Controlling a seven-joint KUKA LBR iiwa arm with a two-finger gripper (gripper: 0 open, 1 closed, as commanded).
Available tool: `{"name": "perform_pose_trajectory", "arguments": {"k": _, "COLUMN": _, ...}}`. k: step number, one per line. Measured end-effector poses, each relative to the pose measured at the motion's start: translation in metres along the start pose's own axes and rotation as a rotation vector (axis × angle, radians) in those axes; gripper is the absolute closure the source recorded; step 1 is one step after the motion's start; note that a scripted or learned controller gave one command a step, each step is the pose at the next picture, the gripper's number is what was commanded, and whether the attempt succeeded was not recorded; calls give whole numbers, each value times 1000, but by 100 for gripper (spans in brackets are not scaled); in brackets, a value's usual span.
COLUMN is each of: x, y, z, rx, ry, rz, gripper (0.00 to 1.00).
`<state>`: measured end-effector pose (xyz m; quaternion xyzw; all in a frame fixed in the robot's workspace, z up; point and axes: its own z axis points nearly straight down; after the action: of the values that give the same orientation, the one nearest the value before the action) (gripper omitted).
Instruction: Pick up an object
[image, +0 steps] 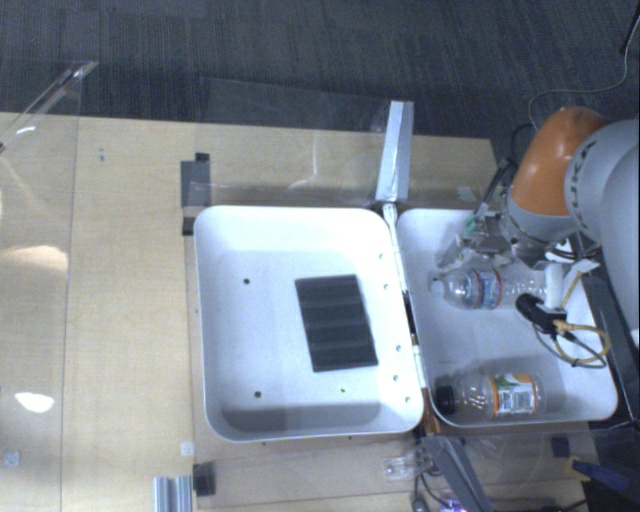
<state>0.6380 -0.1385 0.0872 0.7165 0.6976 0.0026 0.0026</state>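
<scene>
A clear plastic water bottle with a blue label lies on its side in the upper half of the right bin. My gripper hangs directly over the bottle's far side, close to it or touching it. A second bottle with a dark cap and an orange and green label lies on its side near the right bin's front wall. A black ribbed rectangular pad lies flat in the middle of the left bin.
The grey arm with its orange band reaches in over the right bin's far right corner. A raised divider separates the two bins. A metal post stands behind the bins.
</scene>
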Motion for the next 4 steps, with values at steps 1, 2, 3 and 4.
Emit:
{"name": "perform_pose_trajectory", "arguments": {"k": 1, "x": -18, "y": -69, "z": -2, "rx": -4, "ry": -1, "rz": -136, "gripper": 0}}
{"name": "perform_pose_trajectory", "arguments": {"k": 2, "x": 11, "y": -105, "z": -4, "rx": -9, "ry": -4, "rz": -287, "gripper": 0}}
{"name": "perform_pose_trajectory", "arguments": {"k": 3, "x": 41, "y": -49, "z": -2, "rx": -7, "ry": 0, "rz": -314, "gripper": 0}}
{"name": "perform_pose_trajectory", "arguments": {"k": 4, "x": 4, "y": -121, "z": -25, "rx": 1, "ry": 0, "rz": -328, "gripper": 0}}
